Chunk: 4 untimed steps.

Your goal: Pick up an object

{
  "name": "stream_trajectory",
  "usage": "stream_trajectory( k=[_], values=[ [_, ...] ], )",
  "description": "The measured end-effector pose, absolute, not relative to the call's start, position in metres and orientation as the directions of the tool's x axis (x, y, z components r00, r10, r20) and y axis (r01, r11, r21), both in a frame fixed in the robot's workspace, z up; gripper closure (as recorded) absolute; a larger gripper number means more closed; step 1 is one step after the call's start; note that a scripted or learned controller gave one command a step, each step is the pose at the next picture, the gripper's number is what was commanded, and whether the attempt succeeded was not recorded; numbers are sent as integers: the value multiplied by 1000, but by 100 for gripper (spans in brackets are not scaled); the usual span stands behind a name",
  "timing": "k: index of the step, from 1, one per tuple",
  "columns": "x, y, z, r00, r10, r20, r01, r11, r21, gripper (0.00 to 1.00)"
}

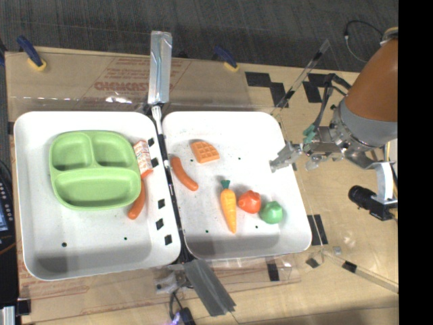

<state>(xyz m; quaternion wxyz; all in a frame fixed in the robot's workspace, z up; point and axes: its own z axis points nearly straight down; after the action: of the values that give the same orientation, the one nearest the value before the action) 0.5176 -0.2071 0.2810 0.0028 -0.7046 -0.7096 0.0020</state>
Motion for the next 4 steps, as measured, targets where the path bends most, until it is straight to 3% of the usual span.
stream_trajectory(
  k=[1,2,3,4],
  values=[
    [500,-212,337,137,991,-1,991,-137,-3,0],
    [520,-184,355,-86,996,-1,996,86,-3,0],
    [484,-154,239,-127,992,1,992,127,-7,0],
    [486,-143,90,-343,940,4,940,343,-2,0]
  ],
)
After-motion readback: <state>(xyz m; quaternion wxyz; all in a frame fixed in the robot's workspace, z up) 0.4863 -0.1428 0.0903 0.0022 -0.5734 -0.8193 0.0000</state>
